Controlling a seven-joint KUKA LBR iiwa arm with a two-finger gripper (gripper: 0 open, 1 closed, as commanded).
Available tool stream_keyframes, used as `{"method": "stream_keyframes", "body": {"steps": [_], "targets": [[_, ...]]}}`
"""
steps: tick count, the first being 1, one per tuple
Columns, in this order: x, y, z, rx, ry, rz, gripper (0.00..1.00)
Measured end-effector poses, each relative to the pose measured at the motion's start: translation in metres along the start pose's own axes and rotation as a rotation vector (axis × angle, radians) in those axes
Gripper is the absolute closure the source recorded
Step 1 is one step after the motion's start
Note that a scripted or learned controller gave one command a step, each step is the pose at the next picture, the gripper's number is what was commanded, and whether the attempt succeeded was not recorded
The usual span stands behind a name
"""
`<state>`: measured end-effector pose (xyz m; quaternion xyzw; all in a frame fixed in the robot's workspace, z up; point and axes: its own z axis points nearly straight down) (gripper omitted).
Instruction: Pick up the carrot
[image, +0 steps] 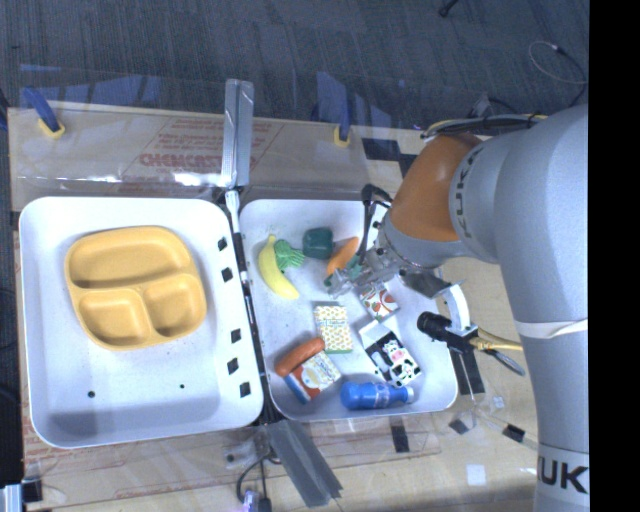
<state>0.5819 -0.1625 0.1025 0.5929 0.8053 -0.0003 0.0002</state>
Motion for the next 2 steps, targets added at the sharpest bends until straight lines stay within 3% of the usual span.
{"method": "stream_keyframes", "body": {"steps": [1,2], "targets": [[0.000,0.001,-0.010,-0.001,0.000,-0.004,1.00],[0.022,0.062,0.012,0.005,0.003,0.114,1.00]]}}
